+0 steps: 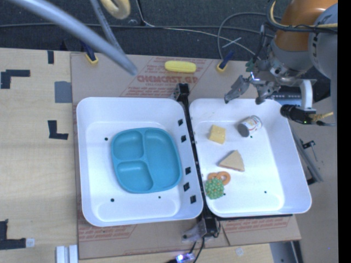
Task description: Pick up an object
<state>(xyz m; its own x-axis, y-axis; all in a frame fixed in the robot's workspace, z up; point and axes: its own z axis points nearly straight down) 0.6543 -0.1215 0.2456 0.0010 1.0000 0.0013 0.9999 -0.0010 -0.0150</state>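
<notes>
Cardboard sheeting (153,78) covers the bench beneath two shallow white bins placed side by side. Landmark: the black divider (187,141) where the bins meet. Left of the divider, the left bin (93,114) holds a blue sectioned tray (146,159), lying flat. Behind the divider, on the cardboard, lies a yellow banana-shaped piece (180,66). Right of the divider, the right bin (285,196) holds a yellow cheese-like block (217,134), a tan wedge (232,161), a green studded ball (214,188) touching an orange ring (221,176), and a small can (249,126) on its side, farthest from the divider. The gripper (245,91) hangs above the right bin's rear edge, fingers spread apart, grasping nothing.
</notes>
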